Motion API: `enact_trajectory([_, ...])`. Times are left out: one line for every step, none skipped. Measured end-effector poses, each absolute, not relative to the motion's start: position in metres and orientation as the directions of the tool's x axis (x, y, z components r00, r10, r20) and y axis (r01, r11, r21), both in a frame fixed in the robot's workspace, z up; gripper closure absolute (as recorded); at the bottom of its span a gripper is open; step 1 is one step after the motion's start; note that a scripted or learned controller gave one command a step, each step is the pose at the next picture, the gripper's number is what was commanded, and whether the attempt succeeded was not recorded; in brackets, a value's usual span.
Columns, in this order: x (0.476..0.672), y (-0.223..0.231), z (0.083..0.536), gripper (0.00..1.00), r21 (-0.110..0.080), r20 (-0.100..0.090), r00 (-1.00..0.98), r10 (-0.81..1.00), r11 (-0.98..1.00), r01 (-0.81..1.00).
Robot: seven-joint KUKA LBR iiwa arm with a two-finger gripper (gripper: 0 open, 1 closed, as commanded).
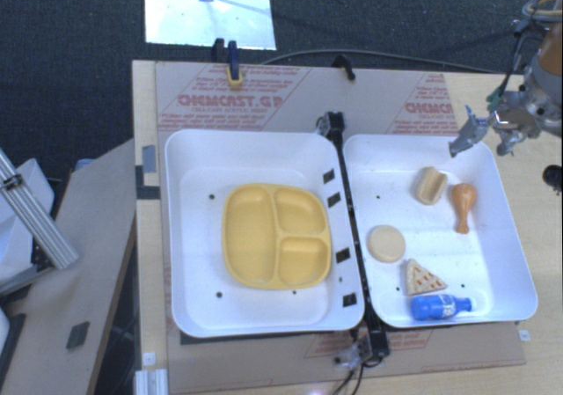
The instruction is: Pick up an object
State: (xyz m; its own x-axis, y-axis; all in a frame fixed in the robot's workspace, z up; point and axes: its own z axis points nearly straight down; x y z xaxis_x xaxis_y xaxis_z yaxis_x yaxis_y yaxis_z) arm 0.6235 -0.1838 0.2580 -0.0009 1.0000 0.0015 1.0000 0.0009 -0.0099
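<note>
The right bin (510,244) holds several toy foods: a tan bread piece (430,185), an orange-brown drumstick (463,205), a round cream cookie (385,244), a pizza-like wedge (423,279) and a blue bottle (439,306) lying on its side. My gripper (486,134) hangs above the bin's far right corner, up and to the right of the bread piece, apart from every object. Its fingers (466,135) are spread with nothing between them.
A yellow divided plate (274,236) lies in the left bin (193,208). A black clip strip (339,200) joins the two bins. Cables run behind the bins across the cardboard-covered bench (264,98). A metal rail (35,217) leans at the far left.
</note>
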Motion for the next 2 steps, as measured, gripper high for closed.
enact_trajectory([0.626, -0.183, 0.266, 0.00, 0.002, 0.000, -0.004, 1.000, 0.004, 1.000])
enact_trajectory([0.620, -0.181, 0.206, 0.00, -0.001, 0.000, -0.002, 1.000, 0.002, 1.000])
